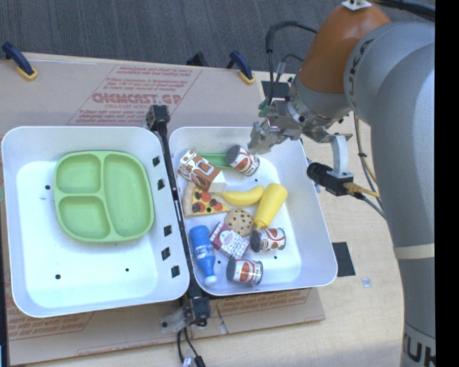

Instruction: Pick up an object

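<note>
The right bin holds a heap of toy food. A red and white can lies at the back, with a dark grey piece and a green item to its left. In front of them lie a banana, a yellow bottle, a pizza slice, a cookie, a blue bottle and two more cans. My gripper hangs over the bin's back edge, just above and right of the rear can. Nothing shows in its grasp.
The left bin bears a green divided plate. A black divider with clips runs between the bins. Cardboard lies behind them, held by blue clamps. A black cable part hangs off the arm near the right bin's rim.
</note>
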### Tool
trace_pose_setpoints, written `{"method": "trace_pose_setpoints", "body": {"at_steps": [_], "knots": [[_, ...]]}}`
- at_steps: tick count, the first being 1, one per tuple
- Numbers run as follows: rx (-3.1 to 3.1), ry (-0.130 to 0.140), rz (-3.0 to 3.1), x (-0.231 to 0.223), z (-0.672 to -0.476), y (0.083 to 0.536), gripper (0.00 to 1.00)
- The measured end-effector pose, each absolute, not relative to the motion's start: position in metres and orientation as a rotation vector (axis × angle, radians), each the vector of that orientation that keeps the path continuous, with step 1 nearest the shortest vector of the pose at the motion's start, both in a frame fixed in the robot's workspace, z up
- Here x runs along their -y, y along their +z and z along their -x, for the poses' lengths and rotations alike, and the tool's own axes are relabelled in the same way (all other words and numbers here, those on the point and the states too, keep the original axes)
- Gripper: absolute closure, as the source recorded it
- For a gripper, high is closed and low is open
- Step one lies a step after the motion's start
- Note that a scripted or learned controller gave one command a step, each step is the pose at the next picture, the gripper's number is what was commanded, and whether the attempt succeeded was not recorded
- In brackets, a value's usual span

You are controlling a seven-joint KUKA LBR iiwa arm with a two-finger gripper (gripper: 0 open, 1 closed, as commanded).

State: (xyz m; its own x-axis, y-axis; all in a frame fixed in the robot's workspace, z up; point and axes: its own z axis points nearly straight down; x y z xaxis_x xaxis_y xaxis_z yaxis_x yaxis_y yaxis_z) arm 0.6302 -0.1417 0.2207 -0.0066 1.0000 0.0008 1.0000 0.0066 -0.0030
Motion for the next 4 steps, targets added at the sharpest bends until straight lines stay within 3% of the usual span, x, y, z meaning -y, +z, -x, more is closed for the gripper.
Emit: {"method": "trace_pose_setpoints", "body": {"at_steps": [1, 2, 3, 4], "knots": [[2.226, 0.004, 2.214, 0.116, -0.574, 0.214, 1.00], [2.225, 0.005, 2.214, 0.106, -0.533, 0.204, 1.00], [2.227, 0.000, 2.219, 0.175, -0.609, 0.251, 1.00], [2.226, 0.005, 2.210, 0.119, -0.632, 0.161, 1.00]]}}
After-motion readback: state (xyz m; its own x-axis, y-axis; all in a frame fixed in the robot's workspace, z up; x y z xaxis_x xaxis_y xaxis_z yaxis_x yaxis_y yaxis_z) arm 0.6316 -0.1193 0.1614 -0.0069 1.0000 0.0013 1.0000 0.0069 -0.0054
